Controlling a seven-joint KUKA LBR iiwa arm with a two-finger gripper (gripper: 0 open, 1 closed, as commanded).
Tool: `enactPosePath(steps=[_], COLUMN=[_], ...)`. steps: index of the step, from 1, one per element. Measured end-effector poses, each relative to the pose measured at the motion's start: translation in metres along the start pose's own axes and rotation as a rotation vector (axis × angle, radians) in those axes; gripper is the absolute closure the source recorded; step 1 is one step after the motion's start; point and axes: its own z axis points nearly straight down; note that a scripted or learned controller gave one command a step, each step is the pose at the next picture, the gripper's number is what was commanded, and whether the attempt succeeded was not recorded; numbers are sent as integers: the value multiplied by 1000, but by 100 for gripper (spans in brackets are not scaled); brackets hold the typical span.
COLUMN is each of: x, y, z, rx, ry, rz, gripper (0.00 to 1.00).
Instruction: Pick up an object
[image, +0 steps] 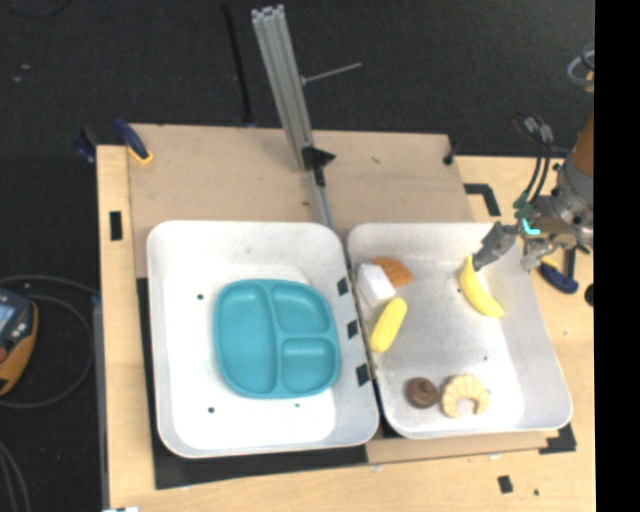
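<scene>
croissant beside brown donut; end effector touches banana.

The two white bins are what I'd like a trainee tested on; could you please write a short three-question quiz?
1. True or false: the teal divided plate lies in the left bin.
2. Which sits nearest the pincer? A) banana B) corn cob C) croissant
3. Fill in: the brown donut lies in the ____ bin.

Key: 1 true; 2 A; 3 right.
</scene>
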Motion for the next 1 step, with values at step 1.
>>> enactPosePath(steps=[1], x=[0], y=[0], z=[-1], rx=[-2], ry=[0], rz=[0], gripper=[0])
